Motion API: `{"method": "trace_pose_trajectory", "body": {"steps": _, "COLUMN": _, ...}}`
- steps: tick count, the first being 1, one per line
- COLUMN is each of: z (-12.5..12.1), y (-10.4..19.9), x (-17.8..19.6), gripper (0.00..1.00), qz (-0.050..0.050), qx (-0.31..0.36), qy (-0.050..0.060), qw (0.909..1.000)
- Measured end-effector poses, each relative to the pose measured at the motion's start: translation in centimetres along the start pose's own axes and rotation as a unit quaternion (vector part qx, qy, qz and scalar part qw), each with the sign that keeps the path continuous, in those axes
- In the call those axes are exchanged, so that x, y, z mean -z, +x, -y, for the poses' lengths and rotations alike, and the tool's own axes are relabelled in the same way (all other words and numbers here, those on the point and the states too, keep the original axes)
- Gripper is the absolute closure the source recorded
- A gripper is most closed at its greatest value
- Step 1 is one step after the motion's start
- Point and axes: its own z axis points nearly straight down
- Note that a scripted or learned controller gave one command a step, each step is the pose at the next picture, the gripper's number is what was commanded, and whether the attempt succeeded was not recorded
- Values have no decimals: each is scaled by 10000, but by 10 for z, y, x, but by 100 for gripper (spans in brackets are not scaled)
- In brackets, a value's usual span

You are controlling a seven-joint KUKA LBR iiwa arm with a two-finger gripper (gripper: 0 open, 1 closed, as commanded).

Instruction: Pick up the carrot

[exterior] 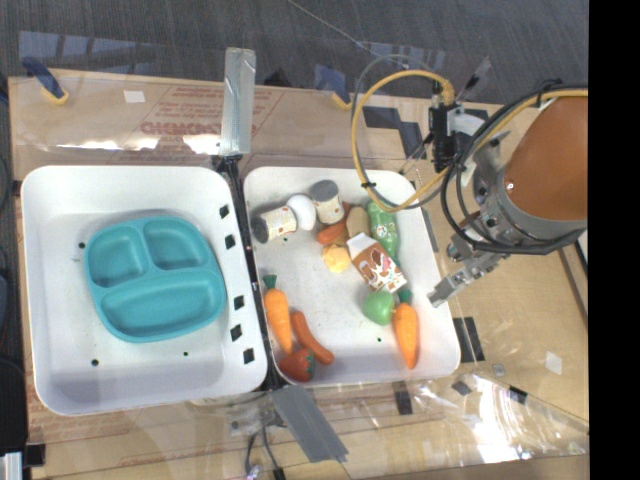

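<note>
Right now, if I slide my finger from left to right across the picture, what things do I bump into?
Blue plate → carrot by the bin's left wall → white milk carton → carrot by the right wall → tool → orange band on the arm.

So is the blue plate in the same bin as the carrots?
No, the blue plate sits in the left bin, while the carrots lie in the right bin.
</note>
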Motion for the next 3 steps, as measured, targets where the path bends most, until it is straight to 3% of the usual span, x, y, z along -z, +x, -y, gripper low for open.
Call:
{"method": "trace_pose_trajectory", "body": {"steps": 1, "z": -1, "y": -17, "x": -119, "gripper": 100, "qz": 53, "qx": 1917, "qy": -41, "qw": 9814}}
{"method": "trace_pose_trajectory", "body": {"steps": 2, "z": 20, "y": -9, "x": -30, "gripper": 100, "qz": -14, "qx": 3575, "qy": 19, "qw": 9339}}
{"method": "trace_pose_trajectory", "body": {"steps": 3, "z": 53, "y": 16, "x": 63, "gripper": 100, "qz": -31, "qx": 4416, "qy": 24, "qw": 8972}}
